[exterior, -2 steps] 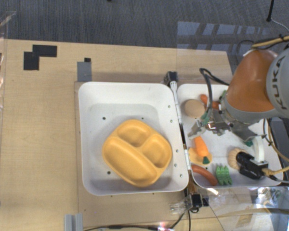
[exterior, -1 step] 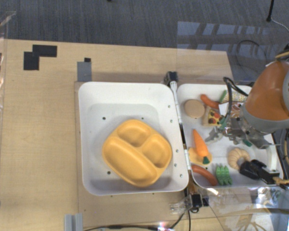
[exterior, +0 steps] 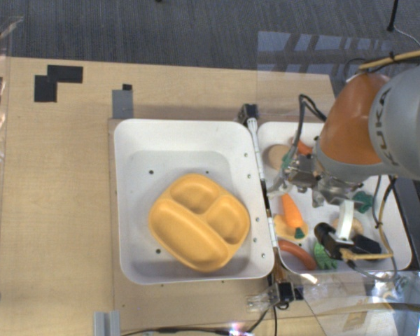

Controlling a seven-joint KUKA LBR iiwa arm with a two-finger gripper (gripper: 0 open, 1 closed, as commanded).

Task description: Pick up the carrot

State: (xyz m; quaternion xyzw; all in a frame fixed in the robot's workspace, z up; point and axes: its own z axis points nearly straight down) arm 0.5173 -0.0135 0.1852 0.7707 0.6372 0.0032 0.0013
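Slanted look down onto a pale wooden bench (exterior: 56, 187) carrying two shallow white bins side by side. Grey carpet (exterior: 196, 19) beyond the far edge. Black patches (exterior: 56, 81) stuck flat near the bench's far left corner.

Around the middle of the bench: the left bin (exterior: 147, 159), holding a yellow plate (exterior: 199, 221) with three compartments, turned at a slight angle and sitting toward the near edge.

At the right end of the bench: the right bin (exterior: 400, 247), crowded with small things. Close to its left wall, roughly midway between far and near edge: the carrot (exterior: 292, 213), orange, short, lying flat with its length running from far to near. Just beside the carrot on the near side: a red thing (exterior: 296, 252), sausage-shaped, lying slantwise. Next to that, toward the right edge: a small green thing (exterior: 325, 259). Toward the far edge, by the bin's left wall: a round tan thing (exterior: 276, 156). Further toward the right edge: a teal thing (exterior: 364, 201), partly hidden.

Reaching in from the right edge: the grey arm (exterior: 357, 117) with its orange band, bent over the right bin. Low over that bin, just on the far side of the carrot and very near it: the pincer (exterior: 302, 180). Cannot tell whether spread or pressed together, nor whether touching the carrot.
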